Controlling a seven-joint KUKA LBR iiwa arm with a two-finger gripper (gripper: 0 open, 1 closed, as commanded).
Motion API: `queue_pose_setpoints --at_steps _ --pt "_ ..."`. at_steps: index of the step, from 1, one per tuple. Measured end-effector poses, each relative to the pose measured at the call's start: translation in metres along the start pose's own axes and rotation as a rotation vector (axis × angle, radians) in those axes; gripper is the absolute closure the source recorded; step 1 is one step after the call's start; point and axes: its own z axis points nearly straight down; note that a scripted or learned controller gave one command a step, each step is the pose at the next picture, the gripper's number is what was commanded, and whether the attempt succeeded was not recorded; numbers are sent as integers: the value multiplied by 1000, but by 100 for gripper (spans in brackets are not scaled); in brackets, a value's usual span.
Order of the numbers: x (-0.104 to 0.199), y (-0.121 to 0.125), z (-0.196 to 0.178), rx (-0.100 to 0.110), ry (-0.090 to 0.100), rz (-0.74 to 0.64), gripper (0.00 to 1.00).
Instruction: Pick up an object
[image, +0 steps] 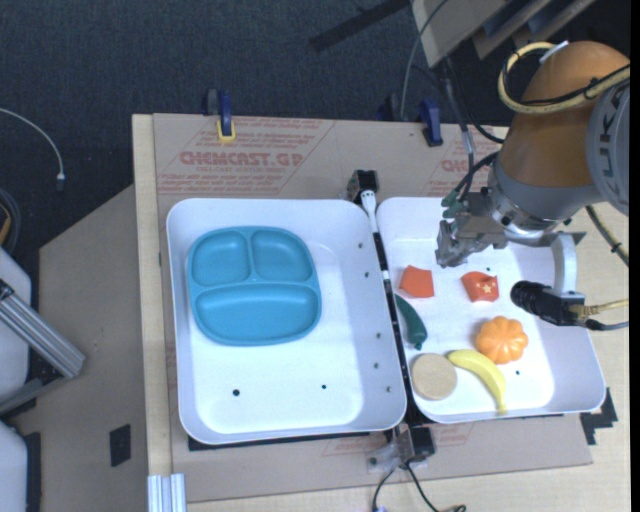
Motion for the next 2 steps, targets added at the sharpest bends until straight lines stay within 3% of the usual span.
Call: queue_pose_setpoints --at_steps 2 --pt "104 -43 26 3 1 -3 100"
